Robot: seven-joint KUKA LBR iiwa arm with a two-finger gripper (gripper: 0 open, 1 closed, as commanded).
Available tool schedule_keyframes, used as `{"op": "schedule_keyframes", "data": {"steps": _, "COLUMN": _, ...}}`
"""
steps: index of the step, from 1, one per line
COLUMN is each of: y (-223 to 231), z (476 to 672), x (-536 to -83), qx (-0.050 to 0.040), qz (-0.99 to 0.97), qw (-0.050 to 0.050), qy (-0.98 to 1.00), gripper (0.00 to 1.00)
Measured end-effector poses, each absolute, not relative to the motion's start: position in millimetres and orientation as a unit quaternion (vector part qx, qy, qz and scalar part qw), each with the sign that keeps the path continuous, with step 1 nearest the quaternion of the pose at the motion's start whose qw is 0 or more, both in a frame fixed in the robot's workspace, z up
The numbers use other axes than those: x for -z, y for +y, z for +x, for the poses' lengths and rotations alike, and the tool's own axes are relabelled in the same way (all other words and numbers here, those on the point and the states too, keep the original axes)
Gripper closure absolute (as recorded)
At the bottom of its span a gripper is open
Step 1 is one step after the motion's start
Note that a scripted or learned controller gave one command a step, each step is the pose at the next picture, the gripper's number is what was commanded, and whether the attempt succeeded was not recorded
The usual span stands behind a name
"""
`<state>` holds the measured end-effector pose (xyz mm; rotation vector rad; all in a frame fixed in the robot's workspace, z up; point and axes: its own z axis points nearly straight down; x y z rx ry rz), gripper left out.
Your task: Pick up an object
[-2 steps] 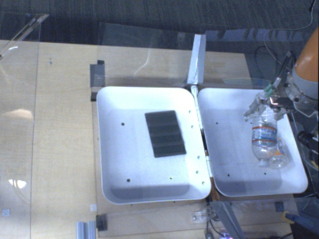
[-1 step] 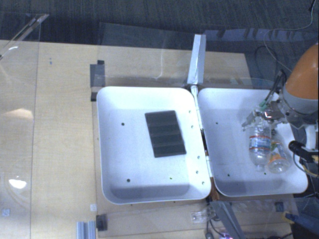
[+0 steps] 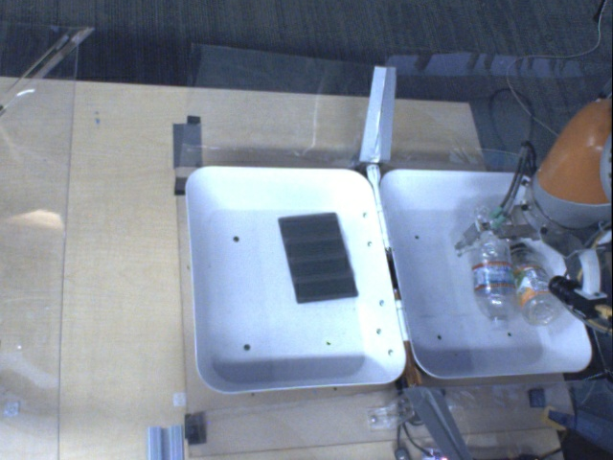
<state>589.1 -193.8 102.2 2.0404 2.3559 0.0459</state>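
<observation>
Near edge of the worktop [image 3: 105,257]: pale wood, with small dark brackets and a clear fitting at the front corners of the left bin [image 3: 220,353]. A tangle of metal parts and cable sits at the front, below the seam between the two bins.

Left bin: shallow, white, rounded corners. One item lies in it, a dark ribbed rectangular pad [image 3: 317,257], flat on the floor of the bin, slightly right of centre and turned a little off square. No writing can be made out on it.

Right bin [image 3: 431,333]: same pattern, set touching the left bin along the seam. Two clear plastic bottles lie in its right half, side by side and touching. The larger bottle [image 3: 492,276] carries a label with blue and red print; the wording is too small to read. The smaller bottle [image 3: 532,290] beside it shows an orange label, likewise unreadable.

Arm [image 3: 579,166]: grey with an orange band, reaching in from the right over the far right part of the right bin. The tool [image 3: 498,226] stands just above the upper ends of the bottles, near or touching them. I cannot tell how its jaws are set, nor whether it has hold of anything.

Far side: an upright metal post [image 3: 377,113] rises at the seam behind the bins; dark carpet lies beyond.
</observation>
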Motion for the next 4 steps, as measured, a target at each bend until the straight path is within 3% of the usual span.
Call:
{"op": "schedule_keyframes", "data": {"steps": 1, "y": -193.4, "z": 577.7, "x": -92.6, "qx": -0.0087, "qz": 0.595, "qw": 0.007, "qy": 0.804, "gripper": 0.00}}
{"op": "schedule_keyframes", "data": {"steps": 2, "y": -199.1, "z": 575.6, "x": -100.9, "qx": -0.0057, "qz": 0.597, "qw": 0.008, "qy": 0.802, "gripper": 1.00}}
{"op": "schedule_keyframes", "data": {"steps": 3, "y": -185.5, "z": 622.4, "x": -87.4, "qx": -0.0027, "qz": 0.620, "qw": 0.004, "qy": 0.785, "gripper": 1.00}}
{"op": "schedule_keyframes", "data": {"steps": 4, "y": -136.9, "z": 645.2, "x": -182.7, "qx": -0.0025, "qz": 0.563, "qw": 0.004, "qy": 0.826, "gripper": 1.00}}
